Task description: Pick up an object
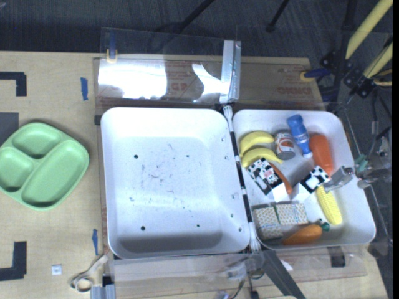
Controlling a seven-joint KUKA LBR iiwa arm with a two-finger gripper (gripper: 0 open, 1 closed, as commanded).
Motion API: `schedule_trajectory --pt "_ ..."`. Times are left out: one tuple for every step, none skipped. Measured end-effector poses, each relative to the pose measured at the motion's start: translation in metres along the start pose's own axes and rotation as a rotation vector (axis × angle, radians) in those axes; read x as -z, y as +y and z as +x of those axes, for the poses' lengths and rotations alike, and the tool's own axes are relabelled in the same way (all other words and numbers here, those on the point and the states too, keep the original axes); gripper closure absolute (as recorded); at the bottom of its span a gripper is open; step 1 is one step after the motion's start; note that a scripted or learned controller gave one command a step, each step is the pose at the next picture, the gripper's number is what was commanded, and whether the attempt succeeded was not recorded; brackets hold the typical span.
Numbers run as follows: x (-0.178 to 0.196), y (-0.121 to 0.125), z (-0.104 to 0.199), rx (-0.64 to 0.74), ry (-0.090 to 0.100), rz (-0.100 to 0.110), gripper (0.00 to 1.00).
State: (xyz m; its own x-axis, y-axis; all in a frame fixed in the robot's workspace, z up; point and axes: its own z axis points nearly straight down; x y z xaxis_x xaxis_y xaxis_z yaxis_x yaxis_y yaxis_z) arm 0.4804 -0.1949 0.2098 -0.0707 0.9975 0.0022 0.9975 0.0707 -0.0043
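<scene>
Over at three o'clock the hand (pixel 341 178) hovers above the right bin (pixel 356 143); whether it is wide or narrow I cannot tell. Just below, at its five o'clock, lies the corn cob (pixel 329 207), beside the bananas (pixel 257 148).

Bright, even overhead light; strong white glare on the clear panel (pixel 165 80) behind the left bin (pixel 124 185). Shadows beside it are soft. Detail is slightly soft and grainy.

One overhead camera looks slantwise onto both bins (pixel 118 167).
</scene>
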Motion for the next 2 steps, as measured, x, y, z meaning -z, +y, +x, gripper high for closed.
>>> schedule_trajectory --pt "-0.1097 0.0015 -0.0186 -0.013 0.012 -0.003 0.0" --pt "-0.1036 0.001 -0.0223 -0.018 0.007 0.0 1.0"
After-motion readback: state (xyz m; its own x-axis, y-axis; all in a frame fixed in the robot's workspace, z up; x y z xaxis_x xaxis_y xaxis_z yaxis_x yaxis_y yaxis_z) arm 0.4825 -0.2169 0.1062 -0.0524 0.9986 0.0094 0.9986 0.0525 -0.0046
